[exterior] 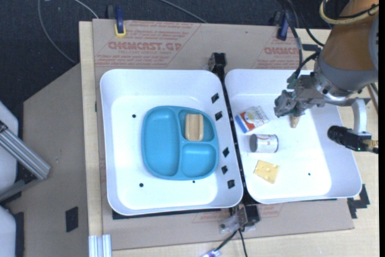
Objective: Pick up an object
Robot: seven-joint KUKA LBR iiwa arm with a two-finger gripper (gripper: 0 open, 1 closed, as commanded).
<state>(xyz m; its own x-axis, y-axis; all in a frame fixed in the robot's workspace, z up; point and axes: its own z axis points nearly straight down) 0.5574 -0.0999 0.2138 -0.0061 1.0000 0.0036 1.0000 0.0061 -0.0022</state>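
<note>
Objects lie in the right bin (337, 180): a packet (251, 119), a can (264, 143), a yellow piece (266, 171). My gripper (294, 112) hovers at the frame's right, above the bin's upper part; I cannot tell its state.

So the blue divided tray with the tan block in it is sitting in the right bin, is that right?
Not quite. The camera view shows the blue divided tray, with the tan block in its upper right compartment, sitting in the left bin, not the right one.
</note>
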